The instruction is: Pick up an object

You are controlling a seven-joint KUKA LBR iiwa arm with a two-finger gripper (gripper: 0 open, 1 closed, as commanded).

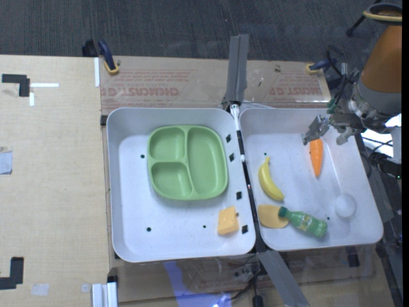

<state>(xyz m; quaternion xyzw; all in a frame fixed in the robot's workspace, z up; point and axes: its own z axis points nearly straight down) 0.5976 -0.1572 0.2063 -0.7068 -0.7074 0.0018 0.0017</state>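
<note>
Landmark: carrot, in right bin.
- Nearest camera: green bottle, orange disc, below carrot; white ball below-right.
- Banana left of carrot.
- Hand just above carrot's top; fingers' state: cannot tell.
- Judgement: centre over carrot, straddle across width, descend straight, close firmly.

Single fixed cam, mounted above the bench, angled down at a slant. Frames both white bins side by side. Arm enters from frame right.
</note>
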